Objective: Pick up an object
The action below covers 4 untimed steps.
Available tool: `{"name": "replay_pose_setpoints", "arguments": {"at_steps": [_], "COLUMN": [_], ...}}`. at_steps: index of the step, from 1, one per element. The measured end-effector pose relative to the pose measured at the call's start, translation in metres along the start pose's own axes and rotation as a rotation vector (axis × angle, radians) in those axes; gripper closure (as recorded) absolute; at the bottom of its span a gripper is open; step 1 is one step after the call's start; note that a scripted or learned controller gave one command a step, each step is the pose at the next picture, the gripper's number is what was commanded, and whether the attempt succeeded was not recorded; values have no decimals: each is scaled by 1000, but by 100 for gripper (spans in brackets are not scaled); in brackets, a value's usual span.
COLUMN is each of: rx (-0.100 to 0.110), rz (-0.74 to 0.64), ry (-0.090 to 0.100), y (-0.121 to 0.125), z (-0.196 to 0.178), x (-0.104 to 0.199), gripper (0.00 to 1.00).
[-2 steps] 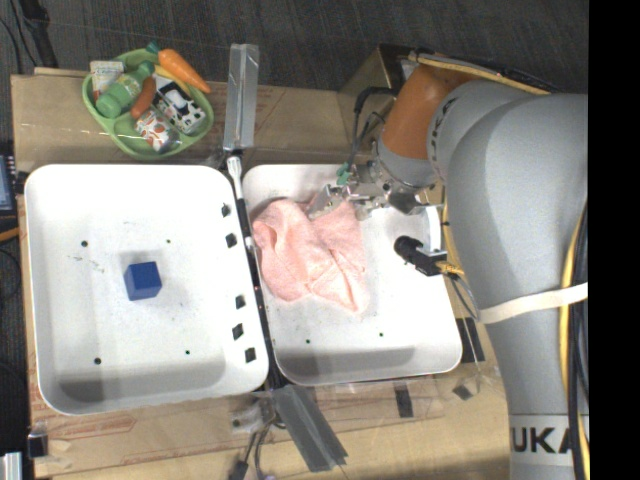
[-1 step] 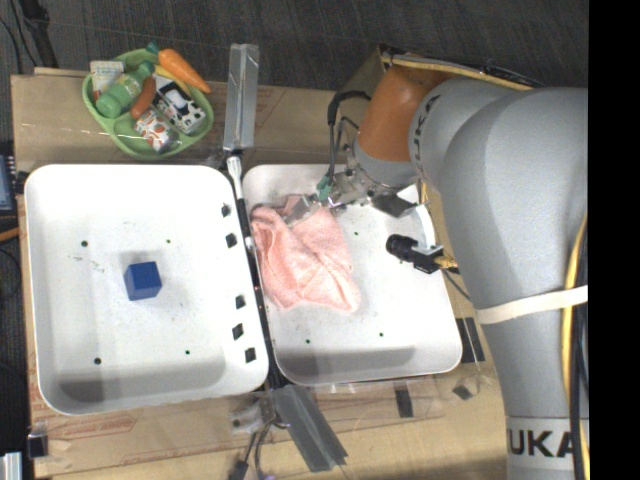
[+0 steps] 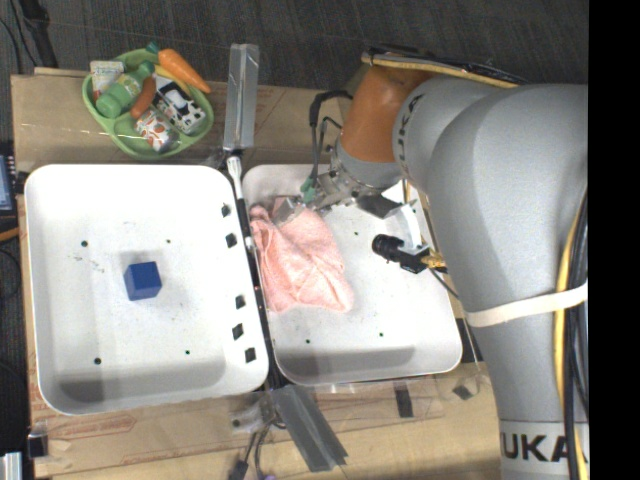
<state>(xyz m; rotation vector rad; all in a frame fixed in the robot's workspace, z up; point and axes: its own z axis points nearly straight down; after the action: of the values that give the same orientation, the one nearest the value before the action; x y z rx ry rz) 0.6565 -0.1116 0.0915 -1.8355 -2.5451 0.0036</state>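
Pink crumpled cloth [image 3: 300,260] lies in right white bin [image 3: 400,348], against left wall. Gripper [image 3: 305,200] at cloth's top edge, jaw state unclear. Blue cube [image 3: 143,280] in left white bin [image 3: 60,228].

The arm [image 3: 500,218] covers the right bin's [image 3: 360,363] upper right corner and right rim, and is cut off by the frame's bottom edge. The hand [image 3: 310,196] is too small and cluttered to read. Items in the green bowl [image 3: 150,108], upper left, are too small to identify fully.

Dark carpet floor [image 3: 300,18], wooden bench [image 3: 60,118]
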Motion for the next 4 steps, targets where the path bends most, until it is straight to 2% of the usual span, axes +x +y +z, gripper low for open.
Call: {"name": "replay_pose_setpoints", "arguments": {"at_steps": [1,2,3,4], "rx": [-2,-1,-1,-3], "rz": [80,99,52,-47], "ry": [-1,0,0,-1], "y": [-47,-77,-79,-81], "z": [-101,-76,1,-58], "x": [59,17,-8,-29], "gripper": [0,0,0,0]}}
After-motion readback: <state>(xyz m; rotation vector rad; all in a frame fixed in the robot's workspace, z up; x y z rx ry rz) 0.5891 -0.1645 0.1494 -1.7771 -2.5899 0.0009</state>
